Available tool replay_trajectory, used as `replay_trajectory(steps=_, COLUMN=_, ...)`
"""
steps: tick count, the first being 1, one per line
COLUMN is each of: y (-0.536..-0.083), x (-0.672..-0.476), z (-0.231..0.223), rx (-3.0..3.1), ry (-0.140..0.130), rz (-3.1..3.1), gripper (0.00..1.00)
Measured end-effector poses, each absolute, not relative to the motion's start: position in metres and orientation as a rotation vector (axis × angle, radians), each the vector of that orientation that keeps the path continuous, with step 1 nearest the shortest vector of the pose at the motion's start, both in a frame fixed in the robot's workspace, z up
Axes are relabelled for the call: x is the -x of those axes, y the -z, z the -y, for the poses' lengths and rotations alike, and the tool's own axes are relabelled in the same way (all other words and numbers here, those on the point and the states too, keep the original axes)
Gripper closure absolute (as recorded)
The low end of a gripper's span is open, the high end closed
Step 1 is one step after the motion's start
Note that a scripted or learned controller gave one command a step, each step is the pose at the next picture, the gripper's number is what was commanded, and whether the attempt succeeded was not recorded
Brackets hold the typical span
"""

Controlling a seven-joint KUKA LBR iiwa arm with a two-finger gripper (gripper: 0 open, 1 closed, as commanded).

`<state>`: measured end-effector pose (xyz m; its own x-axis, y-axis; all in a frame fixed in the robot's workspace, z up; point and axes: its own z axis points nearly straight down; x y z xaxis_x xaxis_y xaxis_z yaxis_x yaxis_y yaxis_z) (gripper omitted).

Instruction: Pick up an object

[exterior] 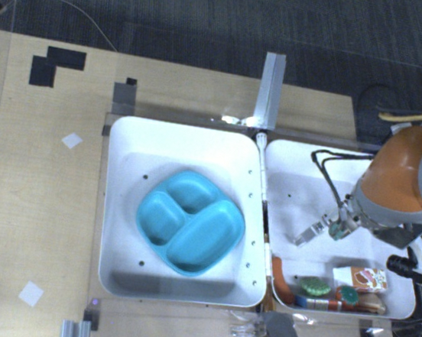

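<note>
1. Over the right bin [304, 164], the grey arm [406, 182] with its orange band is reaching in from the right edge, its wrist hanging above the bin's middle.
2. At the arm's tip, the gripper [317, 230] is pointing down and to the left, sitting above the bare white floor of that bin; nothing is showing between its fingers, and whether they are spread or closed is something I cannot tell at this size.
3. Along the near wall of the right bin, the pickable things are lying in a cluster, apart from the gripper: a small carton [362, 279] with red and white print, a green round object [316, 286] just left of it, and a long brown-orange utensil [288, 286] curving along the bin's corner and bottom edge.
4. A red and teal piece [339, 295] is lying between the green object and the carton, touching or nearly touching both; its exact form is too small to make out.
5. Filling the middle of the left bin [127, 191], a blue divided plate [190, 221] with three compartments is lying flat.
6. A black cable [327, 167] is looping from the arm across the upper part of the right bin.
</note>
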<state>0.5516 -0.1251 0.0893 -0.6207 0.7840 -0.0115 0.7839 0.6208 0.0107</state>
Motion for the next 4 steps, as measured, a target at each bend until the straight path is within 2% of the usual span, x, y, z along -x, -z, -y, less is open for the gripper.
replay_trajectory(steps=1, y=-0.088, x=-0.63, z=0.115, rx=-1.399, ry=-0.006, rz=-2.803, gripper=0.0)
replay_trajectory(steps=2, y=-0.089, x=-0.57, z=0.092, rx=-1.075, ry=-0.006, rz=-2.939, gripper=0.0)
replay_trajectory(steps=3, y=-0.148, x=-0.569, z=0.108, rx=-1.069, ry=-0.003, rz=-2.945, gripper=0.0)
replay_trajectory(steps=4, y=-0.148, x=-0.569, z=0.108, rx=-1.069, ry=-0.003, rz=-2.946, gripper=0.0)
